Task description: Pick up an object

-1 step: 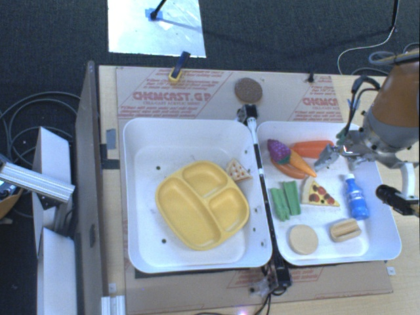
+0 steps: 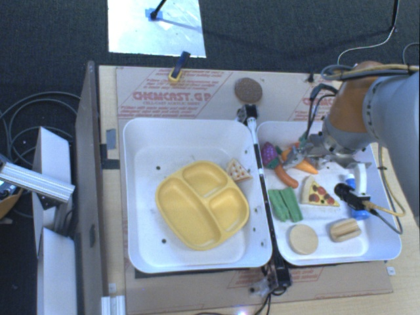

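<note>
over the right bin (image 2: 387, 243), near its top-left corner, the claw (image 2: 302, 153) sits low above a tight cluster of toy food. can't tell if the claw is spread or pressed together; the arm body hides too much, and nothing is visibly pinched.

likely target is in that cluster: purple vegetable (image 2: 270, 153) against the divider wall, carrot (image 2: 285, 174) just below it and lying at a slant, orange wedge (image 2: 306, 167) right under the claw. all three are touching or nearly so.

rest of the right bin: green beans (image 2: 285, 204), pizza slice (image 2: 319, 193), round cookie (image 2: 304, 239), bread roll (image 2: 344, 229). left bin (image 2: 141, 176) has a yellow divided plate (image 2: 202, 204) and a small cracker (image 2: 239, 170) at the plate's edge.

judgement: step is the grasp approach, pick not yet made. to do it well:
- commit to one item, the orange wedge looks closest.
- close across its narrow side, not along the length.
- come straight down so the carrot isn't shoved.
- stay off the divider wall.
- lift straight up.

risk: crowded neighbours, so the claw could catch two pieces or clip one sideways and come up with nothing.
</note>
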Motion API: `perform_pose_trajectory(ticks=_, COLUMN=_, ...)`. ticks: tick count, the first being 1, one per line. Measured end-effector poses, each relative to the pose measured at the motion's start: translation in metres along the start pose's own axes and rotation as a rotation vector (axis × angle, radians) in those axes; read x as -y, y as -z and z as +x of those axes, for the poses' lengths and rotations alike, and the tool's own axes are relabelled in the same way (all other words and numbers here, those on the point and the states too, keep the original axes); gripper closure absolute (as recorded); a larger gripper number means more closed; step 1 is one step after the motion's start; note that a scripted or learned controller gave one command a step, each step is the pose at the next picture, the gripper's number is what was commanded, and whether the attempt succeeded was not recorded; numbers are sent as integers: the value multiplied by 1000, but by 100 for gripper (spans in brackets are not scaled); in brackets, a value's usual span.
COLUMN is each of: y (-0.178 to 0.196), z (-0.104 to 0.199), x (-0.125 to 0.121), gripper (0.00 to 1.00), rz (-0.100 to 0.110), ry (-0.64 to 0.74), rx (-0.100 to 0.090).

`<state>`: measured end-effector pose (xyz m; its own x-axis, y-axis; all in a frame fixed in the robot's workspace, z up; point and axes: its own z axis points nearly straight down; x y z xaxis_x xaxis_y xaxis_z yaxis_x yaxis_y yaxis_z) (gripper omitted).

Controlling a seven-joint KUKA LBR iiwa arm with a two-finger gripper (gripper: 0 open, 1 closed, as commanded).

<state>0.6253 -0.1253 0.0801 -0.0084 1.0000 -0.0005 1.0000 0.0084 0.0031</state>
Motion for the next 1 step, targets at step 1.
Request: perform_pose_trajectory(ticks=1, y=15, z=-2, x=1, gripper=100, rz=0, ry=-2, rx=0)
